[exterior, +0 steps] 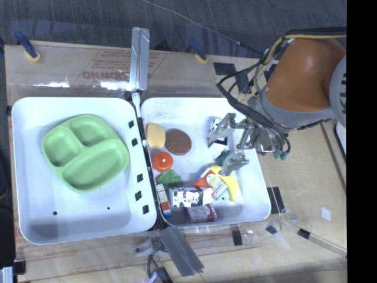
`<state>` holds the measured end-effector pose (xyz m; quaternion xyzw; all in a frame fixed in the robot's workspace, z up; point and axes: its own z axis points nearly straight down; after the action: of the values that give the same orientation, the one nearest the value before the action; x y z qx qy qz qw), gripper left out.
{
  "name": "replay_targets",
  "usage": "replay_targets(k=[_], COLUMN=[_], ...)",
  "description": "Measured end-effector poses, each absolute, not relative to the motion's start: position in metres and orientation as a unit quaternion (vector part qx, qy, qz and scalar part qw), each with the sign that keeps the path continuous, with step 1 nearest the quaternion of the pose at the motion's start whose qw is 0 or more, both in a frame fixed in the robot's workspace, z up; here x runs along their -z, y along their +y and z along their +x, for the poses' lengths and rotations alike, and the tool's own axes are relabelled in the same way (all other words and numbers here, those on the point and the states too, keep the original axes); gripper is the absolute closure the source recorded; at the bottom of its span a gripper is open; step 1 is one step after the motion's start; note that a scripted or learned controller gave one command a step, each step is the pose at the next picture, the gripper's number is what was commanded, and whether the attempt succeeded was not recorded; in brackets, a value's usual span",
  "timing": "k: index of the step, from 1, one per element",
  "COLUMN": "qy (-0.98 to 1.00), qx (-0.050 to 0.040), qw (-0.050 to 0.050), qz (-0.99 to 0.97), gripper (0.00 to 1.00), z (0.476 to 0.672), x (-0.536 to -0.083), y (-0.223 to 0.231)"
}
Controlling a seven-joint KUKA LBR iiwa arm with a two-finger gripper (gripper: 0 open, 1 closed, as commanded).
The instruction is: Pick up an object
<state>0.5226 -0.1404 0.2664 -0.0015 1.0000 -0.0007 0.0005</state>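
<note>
While the gripper (226, 145) hangs over the right-hand bin (194, 108) at the frame's center right, its two fingers (219, 130) stand spread apart with nothing between them. Below it, toward the bin's lower edge, lie a banana (231, 187), small packets (187, 198), a tomato (162, 160) and a brown cookie (178, 141). A green divided plate (85, 152) sits in the left bin (29, 217).

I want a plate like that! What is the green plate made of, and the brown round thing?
The green plate looks like smooth plastic: one even color, soft rounded dividers, a dull shine. The brown round thing looks like toy food, probably plastic with a matte finish, though the picture is too small to be sure.
</note>
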Motion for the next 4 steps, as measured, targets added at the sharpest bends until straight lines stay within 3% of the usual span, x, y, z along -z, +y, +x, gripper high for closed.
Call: replay_targets(k=[1,2,3,4], qy=[1.000,1.000,0.996,0.996], qx=[-0.0010,-0.0006,-0.0004,0.0003], qw=[-0.005,-0.003,0.000,0.001], qz=[0.030,-0.003,-0.085,-0.088], gripper=[0.00,0.00,0.00,1.00], z=[0.593,0.616,0.615,0.617], x=[-0.177,-0.100,-0.093,-0.104], y=[-0.159,-0.210,-0.171,-0.169])
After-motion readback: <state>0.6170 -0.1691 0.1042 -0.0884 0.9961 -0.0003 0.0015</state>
